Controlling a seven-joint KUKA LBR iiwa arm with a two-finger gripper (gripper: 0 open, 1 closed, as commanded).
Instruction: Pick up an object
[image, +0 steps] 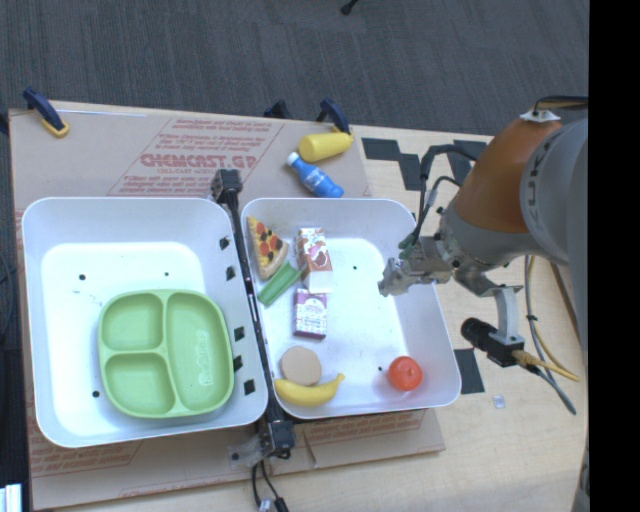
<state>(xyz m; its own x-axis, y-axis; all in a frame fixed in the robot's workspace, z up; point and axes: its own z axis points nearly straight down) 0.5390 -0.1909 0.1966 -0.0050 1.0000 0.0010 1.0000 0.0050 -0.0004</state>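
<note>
On the surface (480, 440) lie 2 shallow white bins side by side, resting on a sheet of brown cardboard (150, 150). The cardboard carries red printed writing; the largest line seems to read "CHEMCAST GP", and the smaller lines around it are too blurred to read.

The left bin (60, 230) holds a light green divided tray (165, 353) with 3 compartments.

The right bin (425, 340) holds several objects. Near its far left corner lies a toy pizza slice (266, 246), and just beside it a green stick-shaped piece (279, 284). A small red and white carton (314, 249) is next to them, and a purple carton (310, 314) lies below it; both have printed labels, but the text is too small to read. At the near edge there is a round tan disc (299, 365) touching a yellow banana (309, 390), and a red tomato (405, 373) lies apart, near the right corner.

Behind the bins, on the cardboard, lie a yellow bottle-like object (323, 146) and a blue and white bottle (315, 177).

The gripper (393, 279) hangs over the right side of the right bin, above bare white floor, with no object between its fingers. I cannot tell whether it is released or clenched.
</note>
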